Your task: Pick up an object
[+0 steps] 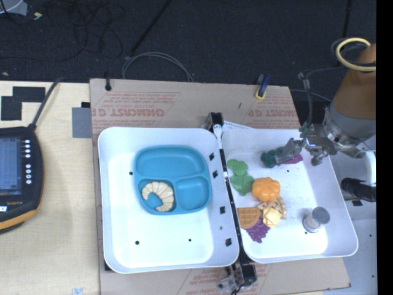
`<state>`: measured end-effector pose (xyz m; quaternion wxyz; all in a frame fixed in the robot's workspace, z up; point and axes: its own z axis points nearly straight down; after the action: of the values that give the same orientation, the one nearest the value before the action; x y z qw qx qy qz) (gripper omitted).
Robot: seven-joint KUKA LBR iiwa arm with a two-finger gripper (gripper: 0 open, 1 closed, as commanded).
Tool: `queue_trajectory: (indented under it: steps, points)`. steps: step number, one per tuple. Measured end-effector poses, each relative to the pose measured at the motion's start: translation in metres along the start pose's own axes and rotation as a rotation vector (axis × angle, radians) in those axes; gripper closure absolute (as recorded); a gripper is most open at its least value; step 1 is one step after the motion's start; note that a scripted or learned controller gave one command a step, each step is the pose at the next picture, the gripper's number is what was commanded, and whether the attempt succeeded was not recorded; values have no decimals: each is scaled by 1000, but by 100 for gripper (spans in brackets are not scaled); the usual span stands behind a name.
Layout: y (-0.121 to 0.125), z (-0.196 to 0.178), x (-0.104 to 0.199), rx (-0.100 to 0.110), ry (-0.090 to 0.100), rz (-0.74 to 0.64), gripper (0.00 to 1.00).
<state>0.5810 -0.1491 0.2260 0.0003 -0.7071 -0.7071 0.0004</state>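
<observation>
The left shallow white bin (116,226) holds a blue divided plastic tray (172,178) with a pale toy croissant (159,195) in one compartment. In the right white bin (334,232), the gripper (284,156) reaches a dark green object (269,159) near an orange toy fruit (265,189).

Bench (55,94): pale wood surface, seen at the left.
Cardboard sheet (184,106): lay flat on the bench, red printing on it, under both bins.
Left bin (116,238): white, shallow, sat on the cardboard.
Right bin (334,241): white, shallow, sat just beside the left bin.
Control pendant (15,171): lay on the bench at the far left, screen up.
</observation>
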Motion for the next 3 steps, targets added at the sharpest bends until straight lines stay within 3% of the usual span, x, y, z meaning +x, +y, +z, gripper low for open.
queue_trajectory:
  steps: [1,2,3]
  points:
    - [45,84,-32,2,-1,0,0]
    - [62,142,-57,7,1,-1,0]
    - [63,135,-63,0,0,-1,0]
